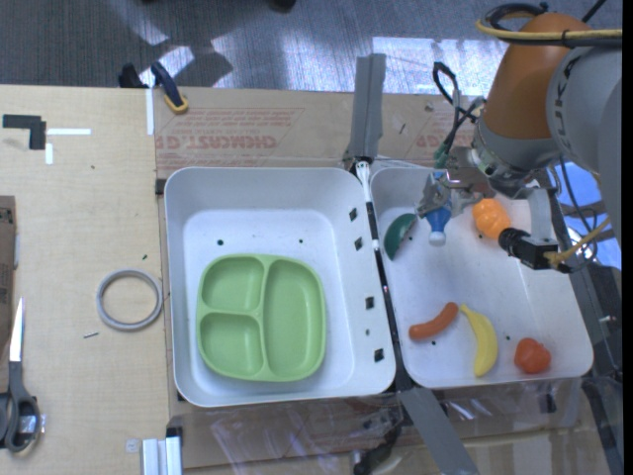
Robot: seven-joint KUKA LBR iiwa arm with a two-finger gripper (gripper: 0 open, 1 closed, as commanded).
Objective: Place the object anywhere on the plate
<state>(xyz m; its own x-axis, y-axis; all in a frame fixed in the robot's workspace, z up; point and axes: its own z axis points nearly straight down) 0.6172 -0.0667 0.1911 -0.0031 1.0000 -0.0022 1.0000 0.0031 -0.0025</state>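
A light green three-compartment plate (263, 317) lies in the left bin (188, 198), and nothing rests on it. The right bin (524, 290) holds a dark green piece (399, 233), an orange ball (489, 215), a reddish-orange sausage shape (434, 323), a yellow banana (482, 339) and a small red fruit (532, 355). My gripper (436, 226) hangs low over the far left part of the right bin. It sits between the green piece and the orange ball, with a blue tip pointing down. I see no object clearly held in it.
A grey ring (130, 298) and scissors (18, 404) lie on the wooden bench to the left of the bins. A grey upright post (368, 107) stands where the bins meet at the back. Cables (554, 236) trail from the wrist over the right bin's far right.
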